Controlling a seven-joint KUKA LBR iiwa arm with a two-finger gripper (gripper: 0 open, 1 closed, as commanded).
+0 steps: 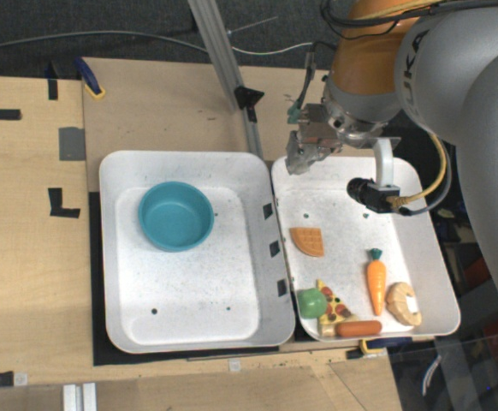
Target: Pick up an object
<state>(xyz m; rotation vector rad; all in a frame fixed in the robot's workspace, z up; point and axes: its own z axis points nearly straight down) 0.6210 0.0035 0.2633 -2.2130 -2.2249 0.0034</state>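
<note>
While claw (pixel 301 163) hangs at right bin's (pixel 433 255) far-left corner | waffle (pixel 308 241) lies nearer cam, apart | finger state: can't tell

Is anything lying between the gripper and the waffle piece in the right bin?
Nothing visible. The gripper sits over the right bin's far left corner, and the waffle piece lies nearer the camera on bare bin floor. The carrot, green toy and sausage lie beyond it, toward the near edge.

The arm (pixel 454 67) runs off the top and right edges. Its wrist hides the right bin's (pixel 420 315) far rim. The small yellow toy (pixel 330 302) is too small to identify.
</note>
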